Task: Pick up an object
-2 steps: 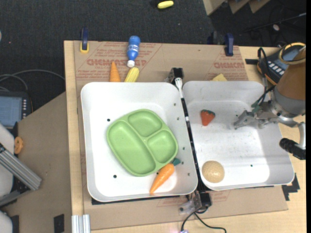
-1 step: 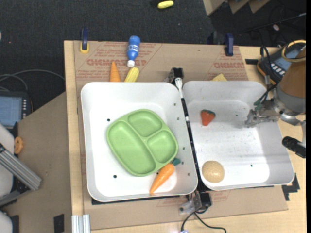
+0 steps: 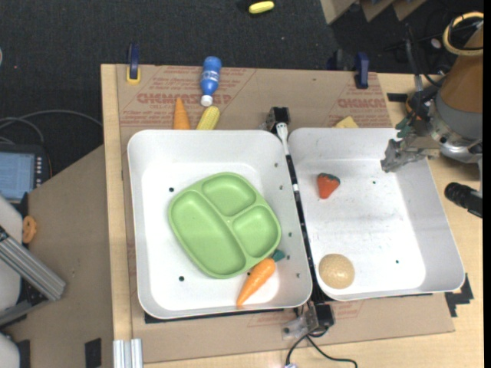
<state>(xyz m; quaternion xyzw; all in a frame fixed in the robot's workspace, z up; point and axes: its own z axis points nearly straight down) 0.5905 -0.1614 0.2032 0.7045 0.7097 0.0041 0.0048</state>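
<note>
At about two o'clock over the right-hand shallow white bin (image 3: 430, 228), the grey arm's two-finger gripper (image 3: 396, 156) hangs near the bin's far right corner; it is too small and dark to tell how it is set, and nothing is visibly caught in it. By my reading, the pick has hardly begun: no object is lifted. Nearest candidate is the small red strawberry-shaped toy with a green cap (image 3: 327, 185), lying at roughly eight o'clock from the gripper, apart from it. A round tan bun-like piece (image 3: 336, 270) rests at the bin's six o'clock edge. Across in the left white bin (image 3: 146, 205) sit a green three-compartment plastic plate (image 3: 223, 224) and, at its five o'clock, an orange toy carrot (image 3: 257, 280) touching the plate's rim. Descent, closing and lifting all remain.
</note>
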